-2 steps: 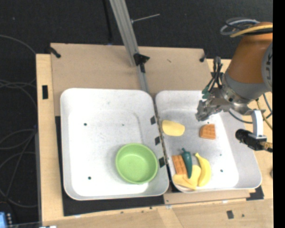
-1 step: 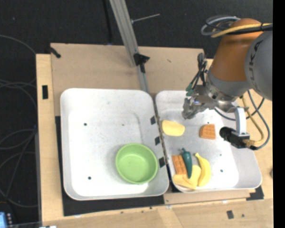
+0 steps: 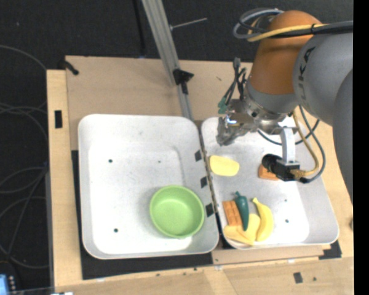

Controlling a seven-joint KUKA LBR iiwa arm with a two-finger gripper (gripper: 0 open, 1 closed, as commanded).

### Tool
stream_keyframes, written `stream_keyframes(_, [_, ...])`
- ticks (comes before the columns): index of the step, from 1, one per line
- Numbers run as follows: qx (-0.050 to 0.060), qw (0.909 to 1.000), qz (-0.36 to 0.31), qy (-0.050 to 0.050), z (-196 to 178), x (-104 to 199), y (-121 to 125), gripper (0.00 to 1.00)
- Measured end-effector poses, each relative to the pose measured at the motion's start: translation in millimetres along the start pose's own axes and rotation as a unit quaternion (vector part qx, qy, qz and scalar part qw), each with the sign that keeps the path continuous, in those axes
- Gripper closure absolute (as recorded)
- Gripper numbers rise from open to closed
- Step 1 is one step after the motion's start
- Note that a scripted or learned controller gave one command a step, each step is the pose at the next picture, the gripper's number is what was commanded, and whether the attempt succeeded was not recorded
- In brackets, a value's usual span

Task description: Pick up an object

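Objects (image 3: 224, 165) are left lying in the right bin (image 3: 307, 229); the end effector (image 3: 226, 134) is poised above its back-left corner, grip state cannot be told.

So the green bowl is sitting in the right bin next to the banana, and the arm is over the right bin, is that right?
Not quite. The camera view shows the green bowl in the left bin, alone near its front right corner. The banana lies in the right bin, across the divide. The rest holds: the gripper is over the right bin's back left corner.
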State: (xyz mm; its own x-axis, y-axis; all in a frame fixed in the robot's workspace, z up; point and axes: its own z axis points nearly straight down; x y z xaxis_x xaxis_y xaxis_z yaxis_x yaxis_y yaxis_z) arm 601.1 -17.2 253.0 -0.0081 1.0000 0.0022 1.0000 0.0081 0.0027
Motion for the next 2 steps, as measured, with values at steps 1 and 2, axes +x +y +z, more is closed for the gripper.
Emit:
stream_keyframes(1, [0.0, 1.0, 0.0, 0.0, -5, 46, 11, 1.0])
stream_keyframes(2, [0.001, 1.0, 0.001, -0.001, 10, 91, 30, 1.0])
